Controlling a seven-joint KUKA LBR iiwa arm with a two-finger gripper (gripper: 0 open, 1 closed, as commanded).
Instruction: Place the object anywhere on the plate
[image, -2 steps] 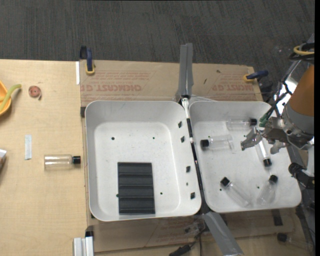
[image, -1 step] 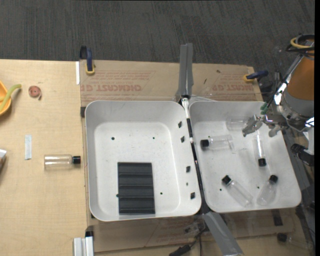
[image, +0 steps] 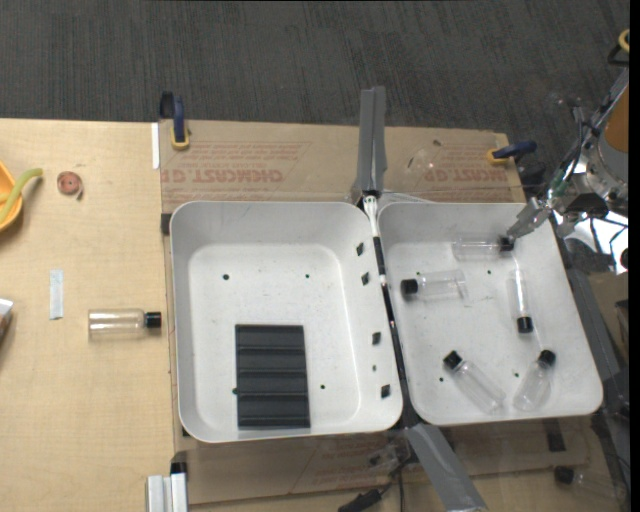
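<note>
vials near edge: two clear vials with black caps lie in the right bin (image: 590, 375) at about 5 o'clock, one (image: 468, 378) capped toward 10, the other (image: 534, 380) capped toward 12; they sit near each other, bodies almost converging.
handling: judged light, stiff, slick plastic or glass, round so they roll; clear walls are hard to see against the white floor. Best hold looks like across the body just below the cap.
plate: dark ribbed plate (image: 270, 376) lies flat in the left bin (image: 190, 300) at 6 o'clock, well apart from every vial.
mid vials: one (image: 435, 287) lies at 9 o'clock of the right bin, cap toward 9; another (image: 520, 300) lies at 3 o'clock, cap toward 6.
far vial: one (image: 480, 248) at 12 o'clock, cap toward 3, right at the gripper tip.
gripper: gripper (image: 508, 240) is low over the far vial's cap; cannot tell how the fingers are set, nor whether they touch it.
in the way: the raised rims between the bins (image: 382, 290) lie across any path to the plate.
outside: spare vial (image: 122, 321) on the bench at 9 o'clock of the left bin.
</note>
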